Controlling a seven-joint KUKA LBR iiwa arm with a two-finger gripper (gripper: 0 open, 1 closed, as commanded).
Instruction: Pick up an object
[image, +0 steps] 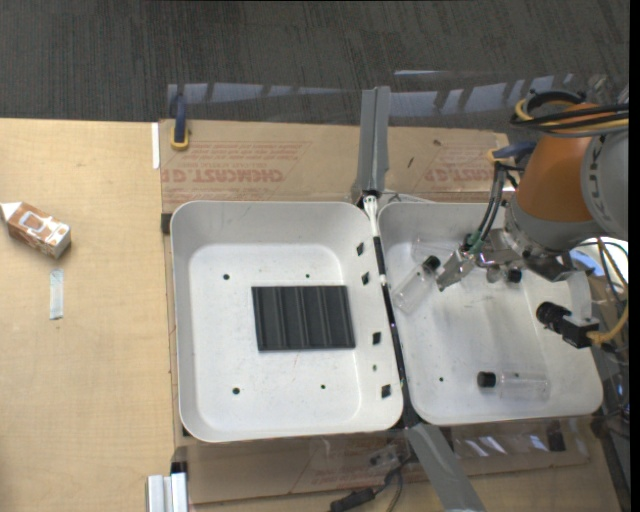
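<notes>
2 shallow white bins sit side by side on the tabletop (90, 400), their inner rims touching along a grey divider bar (375, 140) that runs up the middle. The left bin (200, 300) holds 1 dark ribbed tray (303, 318), lying flat near its centre with bare white floor on all 4 sides, well apart from every wall. The right bin (440, 400) holds a clear syringe-like tube with a black cap (510, 381), lying flat close to the near rim, and a second clear piece (410, 291) near the left wall, just beside the divider. The middle of that bin's floor is open.

The arm (565, 180) reaches in from the right, its orange band above the bin's far right corner. The tool (455, 270) hangs over the far left part of the right bin, angled down toward the clear piece near the left wall, with a small black item (431, 264) just beside its tip. I cannot tell how far the tool is spread, nor whether anything sits in it. Cables (555, 105) loop above the wrist.

Outside the bins, a small orange-and-white carton (38, 230) lies near the tabletop's left edge, with a pale strip (56, 296) just below it. Cardboard (250, 160) lines the far edge behind both bins.
</notes>
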